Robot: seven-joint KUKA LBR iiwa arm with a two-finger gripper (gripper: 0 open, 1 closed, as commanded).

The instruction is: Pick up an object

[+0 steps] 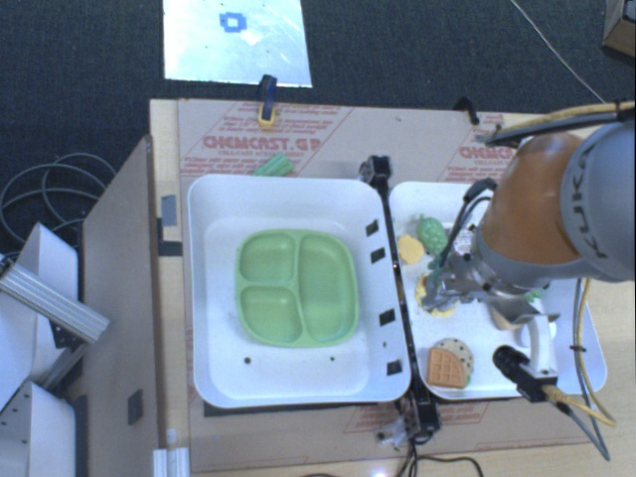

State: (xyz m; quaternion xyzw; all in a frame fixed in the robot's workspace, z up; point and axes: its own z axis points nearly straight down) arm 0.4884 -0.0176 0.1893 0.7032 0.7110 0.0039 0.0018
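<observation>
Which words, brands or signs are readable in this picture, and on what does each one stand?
"CHEMCAST GP", red print on the board under the bins; it repeats at the right, cut off by the arm.
"KUKA", partly seen on the arm.
A blue square mark on the grey sheet: no letters readable.

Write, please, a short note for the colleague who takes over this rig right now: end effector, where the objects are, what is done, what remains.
End effector: low in the right bin, over a yellow item; its grip state is hidden by the arm.
Right bin also holds a green broccoli-like toy, a yellow piece and a waffle.
Left bin holds a green divided plate.
Done: the arm has reached the objects. Left: confirm a grasp and lift; nothing is visibly held.
</observation>
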